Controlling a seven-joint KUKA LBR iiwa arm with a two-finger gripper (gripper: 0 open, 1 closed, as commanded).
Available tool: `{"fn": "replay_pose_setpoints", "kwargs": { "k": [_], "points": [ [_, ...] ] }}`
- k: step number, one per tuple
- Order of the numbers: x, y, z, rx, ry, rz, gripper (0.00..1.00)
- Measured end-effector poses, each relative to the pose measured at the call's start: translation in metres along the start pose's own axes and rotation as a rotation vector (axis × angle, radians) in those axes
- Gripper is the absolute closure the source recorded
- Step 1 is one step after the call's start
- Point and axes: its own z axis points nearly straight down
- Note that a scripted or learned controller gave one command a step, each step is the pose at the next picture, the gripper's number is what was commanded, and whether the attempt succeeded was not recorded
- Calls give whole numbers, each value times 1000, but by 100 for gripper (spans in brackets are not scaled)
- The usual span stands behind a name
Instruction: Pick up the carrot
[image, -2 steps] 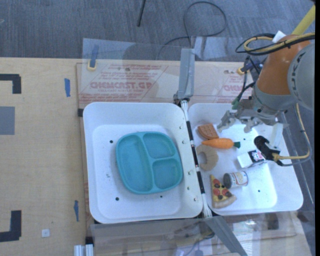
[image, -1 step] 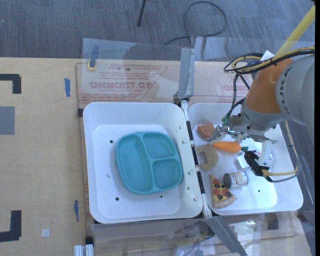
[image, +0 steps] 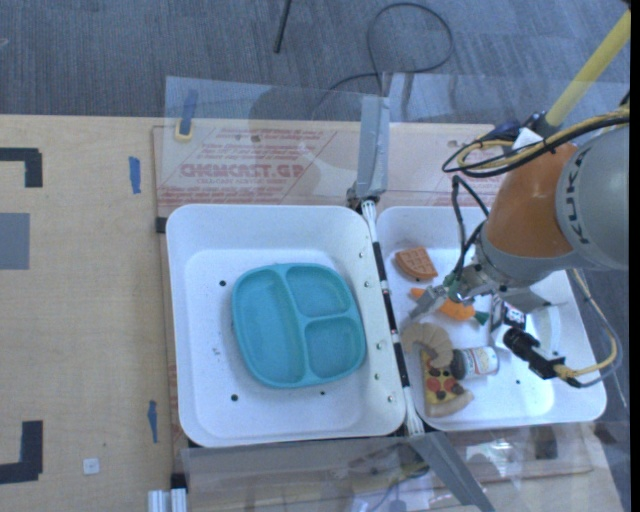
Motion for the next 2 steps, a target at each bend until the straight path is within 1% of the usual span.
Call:
{"fn": "replay_pose_setpoints", "kwargs": {
  "k": [1, 2],
  "points": [
    [-5, 0, -12, -7, -6, 8, 100],
    [49, 38, -96, 7, 2, 164, 100]
  ]
}}
